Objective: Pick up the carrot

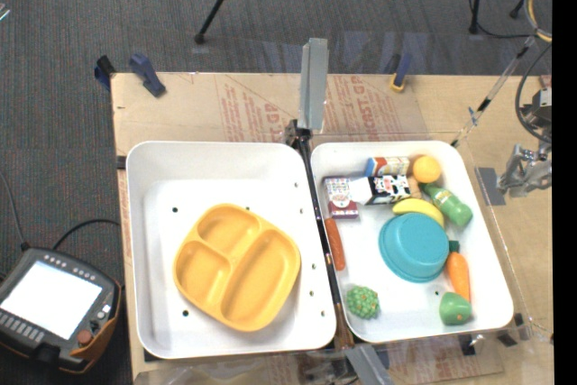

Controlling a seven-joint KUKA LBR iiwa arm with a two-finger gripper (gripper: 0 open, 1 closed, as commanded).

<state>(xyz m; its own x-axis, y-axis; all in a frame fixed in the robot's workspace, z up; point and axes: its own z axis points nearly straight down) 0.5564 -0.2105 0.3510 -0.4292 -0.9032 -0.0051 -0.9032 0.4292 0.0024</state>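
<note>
The carrot is a short orange toy with a green leafy end pointing at the near edge. It lies in the right bin near the front right corner, just right of a teal bowl. A grey metal piece that looks like my gripper hangs at the view's right edge, outside the bin and well beyond the carrot. Nothing is between it and the carrot.
The right bin also holds a banana, a green bottle, a yellow fruit, small cartons, a red stick and a green knobbly ball. A yellow divided plate sits in the left bin.
</note>
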